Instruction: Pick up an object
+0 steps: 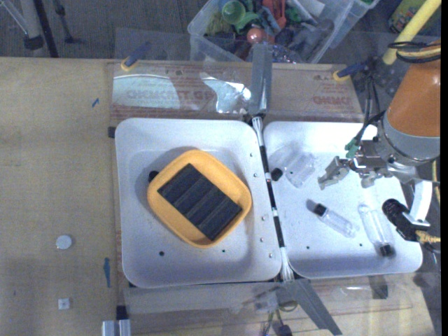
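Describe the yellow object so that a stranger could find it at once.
Look at the left white bin. The yellow object lies in its middle, a rounded square with a dark ribbed panel on top. The small things in the right bin are clear.

Even, slightly dim light from above, with a soft and grainy picture.

You get strong glare on the clear plastic sheet [210,93] behind the bins, and the right bin [308,135] washes out bright near its far edge. The yellow tray [168,219] throws only a faint shadow on the left bin [140,257]. Fine detail is smeared: the clear vials [334,219] nearly melt into the white floor, and the orange band [418,100] looks soft at your frame's right edge.
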`<state>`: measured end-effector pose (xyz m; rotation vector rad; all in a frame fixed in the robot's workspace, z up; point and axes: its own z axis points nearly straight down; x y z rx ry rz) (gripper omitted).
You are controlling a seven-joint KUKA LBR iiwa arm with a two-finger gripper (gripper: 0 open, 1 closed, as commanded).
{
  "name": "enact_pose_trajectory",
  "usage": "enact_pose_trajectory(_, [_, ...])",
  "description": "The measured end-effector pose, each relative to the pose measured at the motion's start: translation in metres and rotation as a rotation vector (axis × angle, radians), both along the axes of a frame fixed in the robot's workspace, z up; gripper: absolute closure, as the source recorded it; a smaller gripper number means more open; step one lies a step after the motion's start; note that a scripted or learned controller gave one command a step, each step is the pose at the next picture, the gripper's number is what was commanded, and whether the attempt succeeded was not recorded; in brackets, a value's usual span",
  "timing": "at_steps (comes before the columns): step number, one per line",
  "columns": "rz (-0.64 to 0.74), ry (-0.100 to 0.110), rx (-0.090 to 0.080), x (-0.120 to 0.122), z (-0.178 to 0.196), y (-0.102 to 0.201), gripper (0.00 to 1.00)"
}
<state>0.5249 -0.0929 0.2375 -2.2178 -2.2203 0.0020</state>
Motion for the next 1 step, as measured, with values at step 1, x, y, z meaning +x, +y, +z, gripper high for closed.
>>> enact_pose_trajectory(1, [0.103,-0.002,0.0,-0.0266,-0.0588,-0.0314,0.0])
